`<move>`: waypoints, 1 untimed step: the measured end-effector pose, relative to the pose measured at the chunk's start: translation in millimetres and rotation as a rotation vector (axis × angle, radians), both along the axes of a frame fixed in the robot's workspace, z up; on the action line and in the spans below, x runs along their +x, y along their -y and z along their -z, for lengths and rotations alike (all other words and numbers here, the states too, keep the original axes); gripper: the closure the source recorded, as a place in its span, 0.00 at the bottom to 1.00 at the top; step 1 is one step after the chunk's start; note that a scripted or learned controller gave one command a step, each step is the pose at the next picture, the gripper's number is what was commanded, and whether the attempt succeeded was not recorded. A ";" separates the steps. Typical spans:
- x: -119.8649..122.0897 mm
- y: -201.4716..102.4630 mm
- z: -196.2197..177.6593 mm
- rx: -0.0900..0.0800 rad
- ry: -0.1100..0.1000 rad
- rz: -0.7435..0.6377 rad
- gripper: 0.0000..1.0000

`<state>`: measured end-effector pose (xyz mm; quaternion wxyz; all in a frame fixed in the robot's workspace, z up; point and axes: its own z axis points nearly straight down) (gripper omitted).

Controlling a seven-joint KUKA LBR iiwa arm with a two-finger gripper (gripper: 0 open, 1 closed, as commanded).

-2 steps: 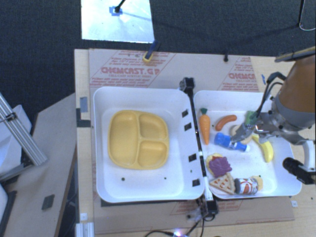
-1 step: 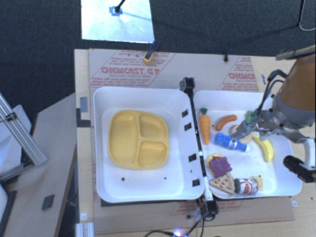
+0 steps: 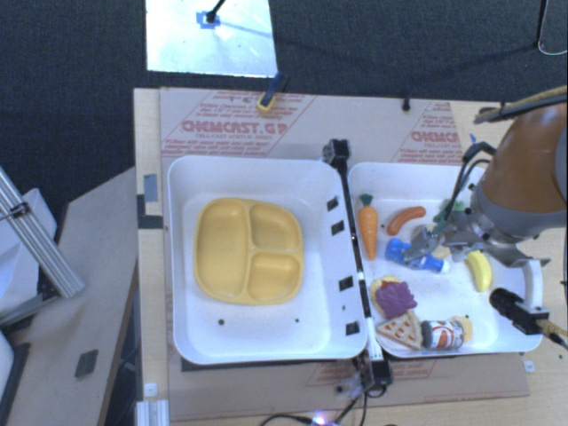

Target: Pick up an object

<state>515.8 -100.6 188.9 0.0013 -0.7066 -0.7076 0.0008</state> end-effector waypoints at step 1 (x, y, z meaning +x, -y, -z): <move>2.1 2.5 62.4 0.001 -0.001 0.000 0.00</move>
